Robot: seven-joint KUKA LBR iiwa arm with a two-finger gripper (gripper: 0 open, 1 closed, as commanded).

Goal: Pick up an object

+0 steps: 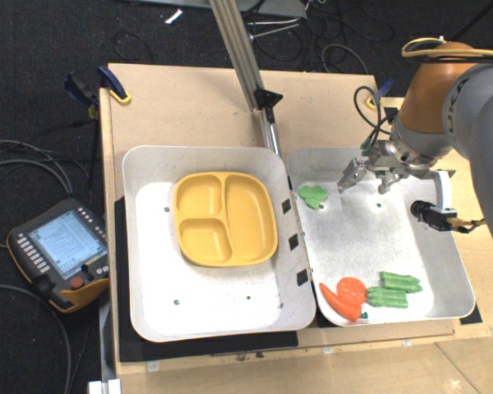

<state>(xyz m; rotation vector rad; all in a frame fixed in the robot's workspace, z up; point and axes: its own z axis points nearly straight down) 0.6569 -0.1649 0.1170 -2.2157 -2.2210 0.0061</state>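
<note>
From the overhead camera I see two shallow white bins side by side on a tan bench. The left bin [148, 302] holds a yellow divided plate [226, 218] near its middle, no likely target for two narrow fingers. The right bin [427, 245] carries the small pieces I would go for: a little green leafy piece [314, 196] at about ten o'clock in that bin, and at about six o'clock a cluster of an orange carrot [335, 303], a red tomato [352, 289] and two green pea pods [397, 289], touching or nearly so. My gripper [366, 179] hangs over the bin's upper part, at about twelve o'clock, its fingers spread apart with nothing between them. It sits near the leafy piece, just to its right, so I judge that lone piece the easiest pick.
</note>
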